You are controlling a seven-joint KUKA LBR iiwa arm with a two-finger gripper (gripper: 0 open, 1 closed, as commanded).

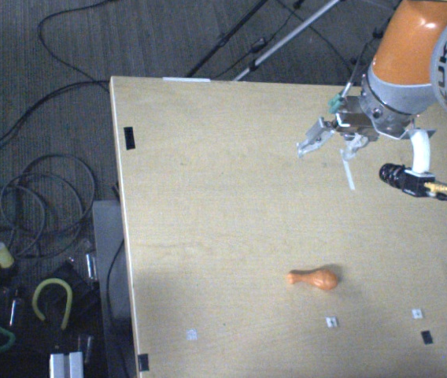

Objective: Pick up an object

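Observation:
A small orange gourd-shaped object (315,278) lies on its side on the tan bench top (223,211), right of the middle and toward the front. My gripper (327,167) hangs over the back right part of the bench, well behind the orange object and apart from it. Its two thin fingers (312,143) are spread open with nothing between them. The grey wrist with the orange band (412,38) rises behind it at the top right.
Small markers dot the bench: a black tag (130,138) at the back left, white squares (331,321) and a black one (426,337) at the front right. Cables and tools (42,211) lie on the floor past the left edge.

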